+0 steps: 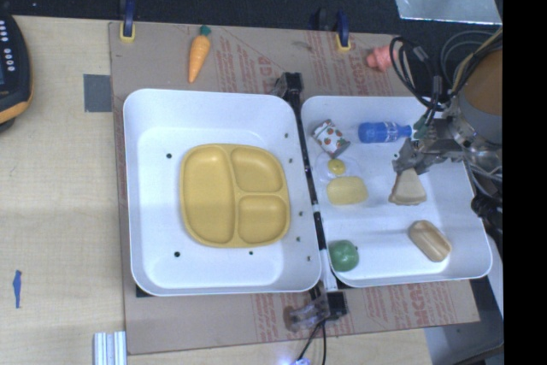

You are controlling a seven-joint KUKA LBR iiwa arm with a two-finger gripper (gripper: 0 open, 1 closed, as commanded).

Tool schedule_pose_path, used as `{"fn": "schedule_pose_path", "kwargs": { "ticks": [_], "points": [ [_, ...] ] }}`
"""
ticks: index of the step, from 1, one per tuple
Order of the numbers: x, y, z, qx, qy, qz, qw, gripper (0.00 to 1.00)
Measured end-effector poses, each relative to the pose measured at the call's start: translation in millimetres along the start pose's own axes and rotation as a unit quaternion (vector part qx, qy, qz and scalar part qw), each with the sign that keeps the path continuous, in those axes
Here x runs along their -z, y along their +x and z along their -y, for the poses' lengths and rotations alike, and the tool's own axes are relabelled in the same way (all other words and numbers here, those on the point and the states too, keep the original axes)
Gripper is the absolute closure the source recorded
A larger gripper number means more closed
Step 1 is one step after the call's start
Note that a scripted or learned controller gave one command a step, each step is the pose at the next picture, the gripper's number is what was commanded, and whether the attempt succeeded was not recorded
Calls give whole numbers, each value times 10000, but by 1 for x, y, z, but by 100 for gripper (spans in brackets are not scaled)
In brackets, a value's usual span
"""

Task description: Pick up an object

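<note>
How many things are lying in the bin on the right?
7, though the gripper may hide more: patterned packet, blue bottle, small yellow ball, pale yellow block, tan wedge below the gripper, bread roll, green ball.

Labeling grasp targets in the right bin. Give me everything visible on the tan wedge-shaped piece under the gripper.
The tan wedge looks like a toy slice of bread or cheese: matte beige, narrow at the top and widening to a rounded base. It sits in the right bin near its right side, on the white floor, right of the pale yellow block and above the toy bread roll, touching neither. The gripper is right at its narrow top; contact is unclear.
</note>
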State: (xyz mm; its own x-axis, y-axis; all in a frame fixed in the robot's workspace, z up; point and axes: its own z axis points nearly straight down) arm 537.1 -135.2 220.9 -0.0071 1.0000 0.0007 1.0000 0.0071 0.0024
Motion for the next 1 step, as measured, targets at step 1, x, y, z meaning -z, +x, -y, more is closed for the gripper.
{"fn": "schedule_pose_path", "kwargs": {
  "ticks": [1],
  "points": [
    [10,-3,-29,-10,4,8,10000,100]
  ]
}}
